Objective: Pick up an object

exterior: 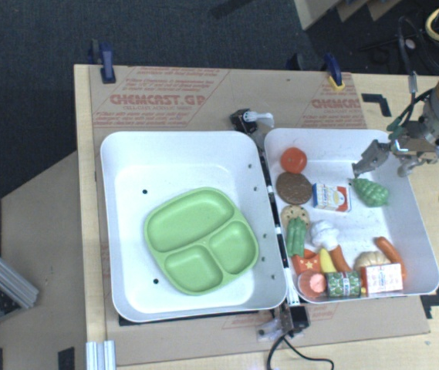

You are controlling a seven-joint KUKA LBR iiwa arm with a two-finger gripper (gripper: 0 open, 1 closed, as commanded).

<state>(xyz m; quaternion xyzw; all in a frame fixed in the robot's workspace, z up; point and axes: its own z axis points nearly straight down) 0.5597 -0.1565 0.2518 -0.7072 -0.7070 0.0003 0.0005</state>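
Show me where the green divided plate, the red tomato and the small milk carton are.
green divided plate (200,240): camera view, on the ridge between its compartments.
red tomato (294,159): camera view, middle of its top.
small milk carton (331,197): camera view, centre of its printed face.

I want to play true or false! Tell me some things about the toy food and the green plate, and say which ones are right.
1. The green plate lies in the left bin. True.
2. The green plate has toy food on it. False: its three sections are bare; the toys lie in the right bin.
3. The red tomato lies nearer the far end of the right bin than the brown cookie. True.
4. The gripper is over the left bin. False: it is over the far right part of the right bin, near the green leafy toy.
5. The small milk carton stands on the green plate. False: it lies in the right bin, beside the brown cookie.
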